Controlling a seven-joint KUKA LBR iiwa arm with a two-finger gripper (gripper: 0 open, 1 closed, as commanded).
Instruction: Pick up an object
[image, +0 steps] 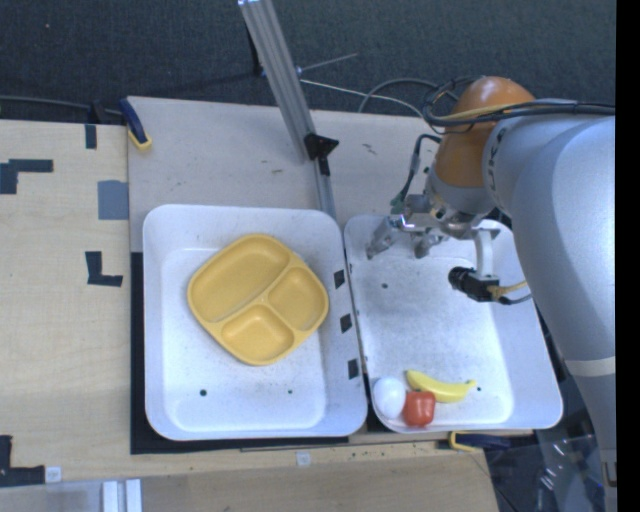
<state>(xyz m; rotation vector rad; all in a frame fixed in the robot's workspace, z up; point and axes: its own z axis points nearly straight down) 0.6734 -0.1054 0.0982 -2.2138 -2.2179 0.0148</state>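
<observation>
Grey tool (400, 243), fingers spread and empty, hovers at the right bin's (520, 300) far end; we judge approach underway, banana (440, 385) well apart.

Banana (441, 386), tomato (420, 408), egg (388, 397) clustered

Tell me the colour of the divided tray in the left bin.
Yellow; the divided tray shows plainly in the camera view.
</observation>
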